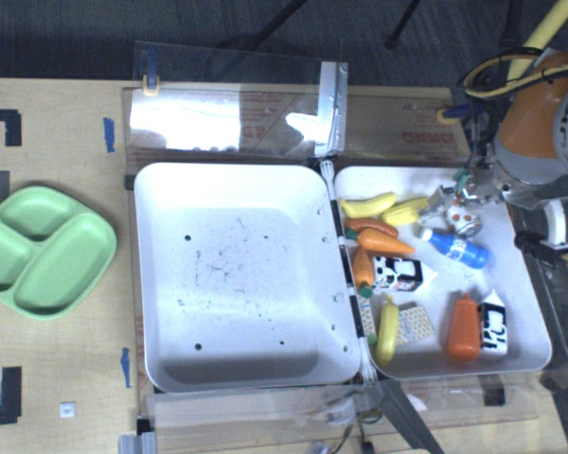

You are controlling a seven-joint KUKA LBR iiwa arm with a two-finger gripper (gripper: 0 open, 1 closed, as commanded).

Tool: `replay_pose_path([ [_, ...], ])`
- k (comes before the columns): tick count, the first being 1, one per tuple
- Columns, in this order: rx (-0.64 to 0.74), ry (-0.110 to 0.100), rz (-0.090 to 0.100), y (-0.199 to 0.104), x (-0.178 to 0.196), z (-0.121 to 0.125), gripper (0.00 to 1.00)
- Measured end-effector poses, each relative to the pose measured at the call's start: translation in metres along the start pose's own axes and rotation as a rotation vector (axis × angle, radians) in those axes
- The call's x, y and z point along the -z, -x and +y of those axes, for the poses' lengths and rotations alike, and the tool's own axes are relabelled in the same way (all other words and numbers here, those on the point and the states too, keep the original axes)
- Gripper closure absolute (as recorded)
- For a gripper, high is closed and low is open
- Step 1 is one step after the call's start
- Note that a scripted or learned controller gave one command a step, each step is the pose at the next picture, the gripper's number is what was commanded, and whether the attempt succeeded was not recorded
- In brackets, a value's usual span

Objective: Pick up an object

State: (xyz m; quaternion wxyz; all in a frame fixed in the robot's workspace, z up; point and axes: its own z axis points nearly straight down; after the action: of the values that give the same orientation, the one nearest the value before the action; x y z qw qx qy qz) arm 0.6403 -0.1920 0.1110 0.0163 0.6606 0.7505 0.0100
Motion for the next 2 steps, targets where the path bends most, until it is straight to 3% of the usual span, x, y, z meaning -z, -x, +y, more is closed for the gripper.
replay_pose_path([
  [1, -0.052, -0.036, 0.01, -0.007, -0.023, -0.049, 0.0],
  [2, -0.173, -0.037, 0.008, -0.037, -0.016, -0.116, 0.0],
])
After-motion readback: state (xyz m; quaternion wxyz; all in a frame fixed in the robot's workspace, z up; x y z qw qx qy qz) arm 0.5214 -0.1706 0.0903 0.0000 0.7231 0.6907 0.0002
